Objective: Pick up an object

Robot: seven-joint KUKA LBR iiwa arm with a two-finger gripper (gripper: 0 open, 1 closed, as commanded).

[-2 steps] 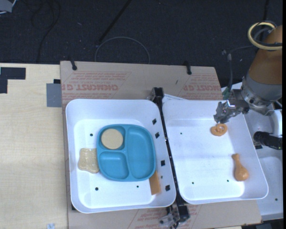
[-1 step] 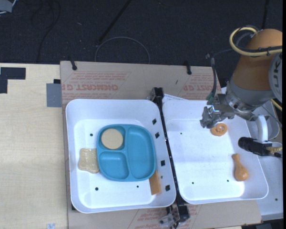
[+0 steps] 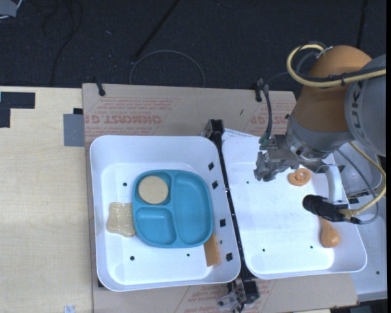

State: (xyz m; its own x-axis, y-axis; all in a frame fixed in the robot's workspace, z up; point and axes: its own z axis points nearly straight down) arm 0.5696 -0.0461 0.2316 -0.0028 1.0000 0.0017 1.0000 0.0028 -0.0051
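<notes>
Nearest the camera, the right bin (image 3: 293, 266) holds an orange elongated piece (image 3: 329, 235) by its right wall and a small orange ring (image 3: 300, 177) farther back. The left bin (image 3: 111, 266) holds a blue divided tray (image 3: 182, 217) with a tan disc (image 3: 152, 189) in one compartment, a pale sponge-like piece (image 3: 120, 219) touching its left edge, and a brown strip (image 3: 212, 252) at the dividing wall. The gripper (image 3: 266, 169) hovers just beside the ring, probably lining up a pick; I cannot tell its state.
</notes>
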